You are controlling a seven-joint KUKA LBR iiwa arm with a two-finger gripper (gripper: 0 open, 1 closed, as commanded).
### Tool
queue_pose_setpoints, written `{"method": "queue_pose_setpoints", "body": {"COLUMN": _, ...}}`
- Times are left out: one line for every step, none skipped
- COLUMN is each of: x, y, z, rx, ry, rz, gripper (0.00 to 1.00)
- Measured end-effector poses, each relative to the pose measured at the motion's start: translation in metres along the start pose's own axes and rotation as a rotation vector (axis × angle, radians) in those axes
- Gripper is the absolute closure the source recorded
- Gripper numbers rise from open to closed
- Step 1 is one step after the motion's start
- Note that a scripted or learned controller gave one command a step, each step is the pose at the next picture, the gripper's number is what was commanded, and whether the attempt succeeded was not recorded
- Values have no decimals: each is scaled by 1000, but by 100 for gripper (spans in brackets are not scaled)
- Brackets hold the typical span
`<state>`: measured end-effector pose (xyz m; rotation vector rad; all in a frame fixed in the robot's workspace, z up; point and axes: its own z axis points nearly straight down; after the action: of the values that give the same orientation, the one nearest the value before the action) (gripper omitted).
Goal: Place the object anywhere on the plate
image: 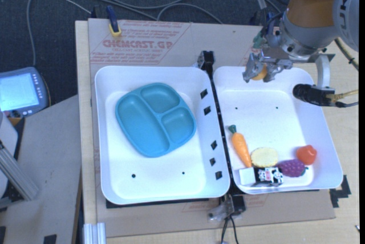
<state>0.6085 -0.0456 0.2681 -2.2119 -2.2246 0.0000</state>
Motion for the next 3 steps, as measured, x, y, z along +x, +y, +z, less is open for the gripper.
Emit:
{"method": "queue_pose_setpoints", "body": {"x": 47, "y": -22, "z": 24, "rx": 3, "ry": 0, "rz": 1, "gripper": 100}}
{"method": "queue_pose_setpoints", "body": {"x": 94, "y": -45, "z": 44, "rx": 3, "ry": 0, "rz": 1, "gripper": 100}}
{"method": "queue_pose_setpoints", "body": {"x": 148, "y": -68, "z": 36, "rx": 1, "ry": 0, "rz": -1, "gripper": 100}}
